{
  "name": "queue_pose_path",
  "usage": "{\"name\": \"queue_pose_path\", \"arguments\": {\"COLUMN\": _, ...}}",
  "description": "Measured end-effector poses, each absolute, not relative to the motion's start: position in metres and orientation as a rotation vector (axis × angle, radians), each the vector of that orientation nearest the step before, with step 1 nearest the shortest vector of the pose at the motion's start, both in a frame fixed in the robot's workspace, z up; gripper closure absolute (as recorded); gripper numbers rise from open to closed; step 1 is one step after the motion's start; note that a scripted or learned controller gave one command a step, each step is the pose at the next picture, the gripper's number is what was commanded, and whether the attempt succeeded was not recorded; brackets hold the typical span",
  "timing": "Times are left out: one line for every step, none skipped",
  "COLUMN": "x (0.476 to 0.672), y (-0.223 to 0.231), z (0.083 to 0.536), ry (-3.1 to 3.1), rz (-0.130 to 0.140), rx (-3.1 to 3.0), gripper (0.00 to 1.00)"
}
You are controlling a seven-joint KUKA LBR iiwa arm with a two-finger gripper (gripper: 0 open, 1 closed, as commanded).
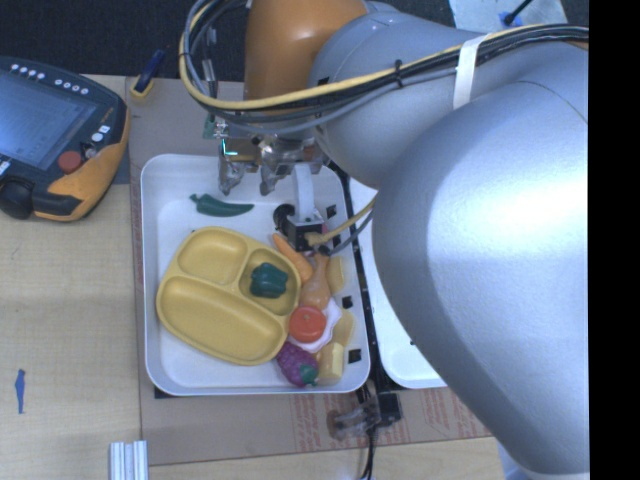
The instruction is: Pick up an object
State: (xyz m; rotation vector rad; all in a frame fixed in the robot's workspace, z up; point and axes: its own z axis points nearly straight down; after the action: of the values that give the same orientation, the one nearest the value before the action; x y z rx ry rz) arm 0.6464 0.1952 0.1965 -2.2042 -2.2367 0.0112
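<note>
Grey arm (480,218) looms nearest, reaching in from the right; its gripper (250,180) hangs open and holds nothing, just above a green pepper (222,205) in the left bin (160,368); a yellow tray (215,298) carries a green toy (267,280); on the worktop (60,308) lies a pendant (55,138).

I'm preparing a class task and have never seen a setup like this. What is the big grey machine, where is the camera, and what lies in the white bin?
The grey shape is a robot arm reaching in from the right, filmed from above. Its gripper hangs over the left white bin, with nothing visible between its fingers. In the bin lie a yellow divided tray holding a dark green toy, a green pepper, and a heap of toy food. The device on the left looks like a handheld controller.
</note>
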Motion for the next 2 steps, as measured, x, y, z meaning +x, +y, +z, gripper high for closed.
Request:
{"name": "queue_pose_path", "arguments": {"x": 0.654, "y": 0.212, "z": 0.327, "ry": -2.235, "rz": -0.017, "rx": -2.216, "gripper": 1.00}}
{"name": "queue_pose_path", "arguments": {"x": 0.656, "y": 0.212, "z": 0.300, "ry": -2.232, "rz": 0.011, "rx": -2.208, "gripper": 1.00}}
